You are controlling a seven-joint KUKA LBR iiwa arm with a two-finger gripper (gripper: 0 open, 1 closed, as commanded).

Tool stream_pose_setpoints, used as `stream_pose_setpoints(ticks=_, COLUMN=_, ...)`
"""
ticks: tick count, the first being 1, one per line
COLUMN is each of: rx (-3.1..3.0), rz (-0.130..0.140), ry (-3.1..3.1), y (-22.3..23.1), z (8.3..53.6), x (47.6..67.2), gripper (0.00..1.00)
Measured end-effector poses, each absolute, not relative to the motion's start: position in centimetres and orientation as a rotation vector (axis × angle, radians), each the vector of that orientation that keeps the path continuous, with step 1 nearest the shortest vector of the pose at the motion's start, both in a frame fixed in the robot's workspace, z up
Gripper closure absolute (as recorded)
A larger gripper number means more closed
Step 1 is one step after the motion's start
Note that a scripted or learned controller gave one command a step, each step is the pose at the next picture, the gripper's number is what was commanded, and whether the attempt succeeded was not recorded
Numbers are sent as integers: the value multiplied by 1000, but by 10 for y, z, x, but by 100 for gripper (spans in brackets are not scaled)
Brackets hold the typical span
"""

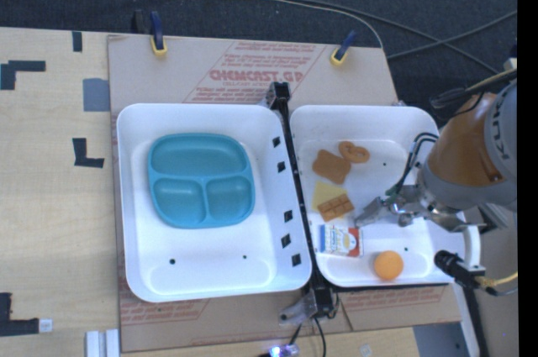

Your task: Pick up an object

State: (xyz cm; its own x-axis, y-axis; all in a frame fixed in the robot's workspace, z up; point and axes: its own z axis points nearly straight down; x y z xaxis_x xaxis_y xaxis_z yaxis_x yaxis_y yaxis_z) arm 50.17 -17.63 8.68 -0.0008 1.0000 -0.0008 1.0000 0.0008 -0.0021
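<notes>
1. Left white plastic bin (134,204) just has a teal three-compartment plastic tray (202,179) sitting flat in it, nothing graspable there really. Both bins sit on a cardboard sheet (252,70) clipped to the table.
2. Right white plastic bin (420,124) has the goodies: a brown toast-shaped piece (331,166) with a small brown pretzel-looking piece (354,152) just beside it, a yellow-and-tan waffle-like square (332,202) below those, a small white carton with red and blue print (339,241) lying flat near the front wall, and an orange ball-shaped fruit (387,265) just to its right.
3. The gripper (370,214) hangs low over the bin middle, between the waffle square and the orange fruit. Can't tell whether the fingers are spread or closed, too blurry. Nothing visibly pinched.
4. My guess: the waffle square is the closest pick. Looks light, stiff toy plastic, thin and flat, so probably slippery. Grab it across opposite edges, not from the top.
</notes>
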Motion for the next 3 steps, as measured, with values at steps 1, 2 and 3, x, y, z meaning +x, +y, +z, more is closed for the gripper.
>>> stream_pose_setpoints(ticks=1, rx=-2222, rz=0, ry=-2222, y=-176, z=86, x=502, gripper=0)
stream_pose_setpoints(ticks=2, rx=-2226, rz=2, ry=-2225, y=-178, z=96, x=502, gripper=100)
stream_pose_setpoints(ticks=3, rx=-2223, rz=-3, ry=-2225, y=-180, z=159, x=501, gripper=100)
